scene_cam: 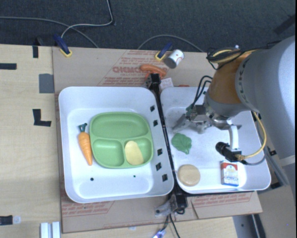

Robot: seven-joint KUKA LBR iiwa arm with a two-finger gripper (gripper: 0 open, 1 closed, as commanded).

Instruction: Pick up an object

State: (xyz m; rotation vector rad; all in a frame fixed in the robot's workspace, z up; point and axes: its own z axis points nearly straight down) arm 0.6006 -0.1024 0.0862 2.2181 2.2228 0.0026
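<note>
The green broccoli piece (181, 143) sits mid-frame in the right bin (258, 185), just below the gripper (187, 120). Can't tell much about the gripper since the arm's wrist (223, 86) hides most of it. Nearby, a tan bun (188, 175).

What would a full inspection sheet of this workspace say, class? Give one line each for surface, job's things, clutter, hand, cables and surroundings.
Surface: two shallow white bins side by side, left bin and right bin, on a cardboard sheet over a wooden bench.
Job's things: green divided plate in the left bin with a yellow piece in one compartment; carrot beside the plate; broccoli, round tan piece and small red-and-white box in the right bin.
Clutter: nothing seen.
Hand: hand low over the right bin, above the broccoli; nothing seen between its fingers.
Cables: black cable across the dark floor; yellow cable at the wrist.
Surroundings: blue-and-yellow clamps at the cardboard's far edge.
</note>
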